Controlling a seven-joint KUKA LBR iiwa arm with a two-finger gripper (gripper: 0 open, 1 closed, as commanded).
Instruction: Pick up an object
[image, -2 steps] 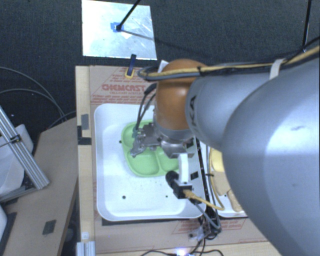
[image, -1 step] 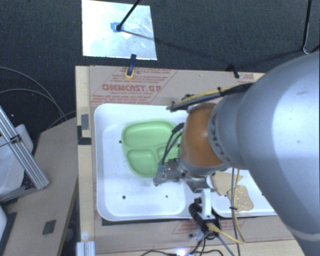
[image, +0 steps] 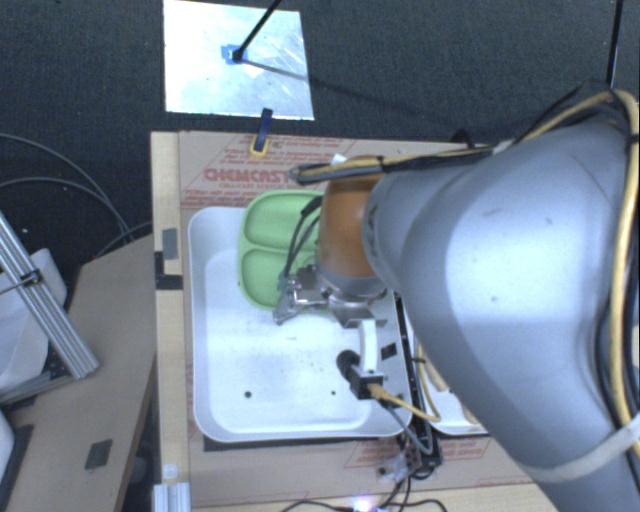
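We see the grey arm (image: 500, 290) reaching from the right over the left white bin (image: 215, 400), its tool (image: 290, 300) low beside a green two-lobed object (image: 270, 245) lying at the bin's far end. We cannot tell how the tool is set.

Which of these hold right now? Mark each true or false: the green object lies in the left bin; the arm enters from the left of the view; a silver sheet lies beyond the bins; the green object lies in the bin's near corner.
1. The green object lies in the left bin. True.
2. The arm enters from the left of the view. False: it reaches in from the right.
3. A silver sheet lies beyond the bins. True.
4. The green object lies in the bin's near corner. False: it lies at the far end.
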